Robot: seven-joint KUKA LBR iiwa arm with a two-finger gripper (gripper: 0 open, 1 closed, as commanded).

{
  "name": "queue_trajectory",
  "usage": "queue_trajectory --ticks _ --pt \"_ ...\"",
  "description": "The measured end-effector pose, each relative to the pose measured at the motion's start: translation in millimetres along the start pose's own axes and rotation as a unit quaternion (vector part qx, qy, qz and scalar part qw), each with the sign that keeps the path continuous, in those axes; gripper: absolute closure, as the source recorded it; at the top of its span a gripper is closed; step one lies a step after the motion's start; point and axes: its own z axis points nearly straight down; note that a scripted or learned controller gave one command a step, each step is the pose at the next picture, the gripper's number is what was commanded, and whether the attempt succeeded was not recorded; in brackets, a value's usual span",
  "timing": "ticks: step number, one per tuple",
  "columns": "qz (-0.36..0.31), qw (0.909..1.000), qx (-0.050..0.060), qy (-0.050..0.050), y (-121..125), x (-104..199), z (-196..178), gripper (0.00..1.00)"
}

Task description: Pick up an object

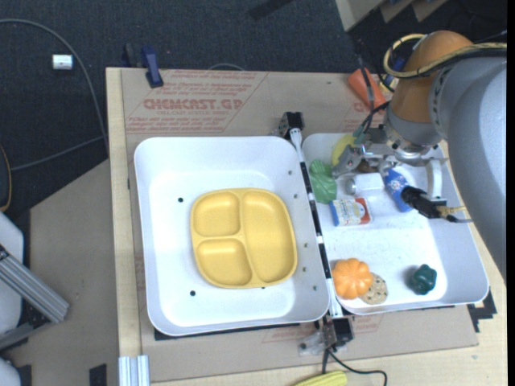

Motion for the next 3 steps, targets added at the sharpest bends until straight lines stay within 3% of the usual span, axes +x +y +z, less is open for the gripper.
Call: queue_trajectory --ticks 1,2,3 --pt "-0.001 1.0 0.006 0.001 3.8 -16.9 1.6 0.0" --pt "-0.001 0.9999 0.007 0.008 1.7 -67.1 1.3 0.0" --pt "-0.002 0.9998 0.011 0.014 3.4 -80.2 3.4 0.0"
